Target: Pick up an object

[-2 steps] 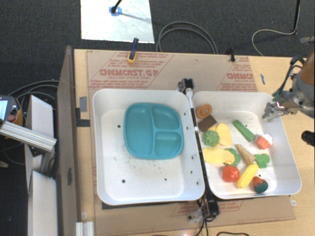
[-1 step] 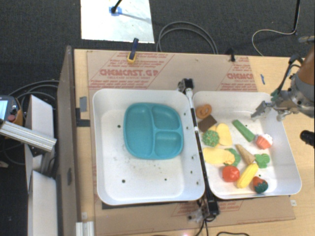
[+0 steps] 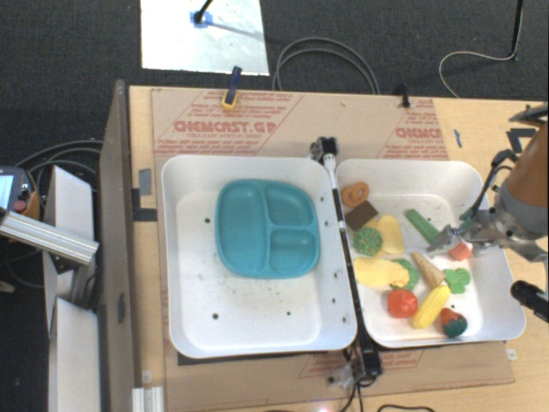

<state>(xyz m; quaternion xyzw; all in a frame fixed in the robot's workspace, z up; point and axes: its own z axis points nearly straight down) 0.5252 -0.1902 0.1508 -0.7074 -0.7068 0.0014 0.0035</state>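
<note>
Overhead, the camera view looked down on a bench (image 3: 283, 114) bearing two white bins side by side. Inside the left bin (image 3: 193, 316) lay a teal divided plate (image 3: 267, 227), flat and roughly in the middle, with nothing on it. Over in the right bin (image 3: 493, 312) sat a jumble of toy food: an orange ring (image 3: 354, 195) near the top left corner, a brown block (image 3: 361, 215) just below it, a green ball (image 3: 368, 241) touching a pale yellow piece (image 3: 391, 234), a green stick (image 3: 421, 226) lying aslant, a tomato (image 3: 401, 303), a yellow corn cob (image 3: 431, 305) beside the tomato, a green leafy piece (image 3: 457, 279), and a red and green piece (image 3: 453, 321) near the lower right corner. From the right edge the arm (image 3: 525, 191) reached over this bin, and its gripper (image 3: 449, 240) hung low near the bin's right side, just beside a small red piece (image 3: 461, 251). Whether its fingers were spread, closed or gripping that piece could not be told from this angle.
</note>
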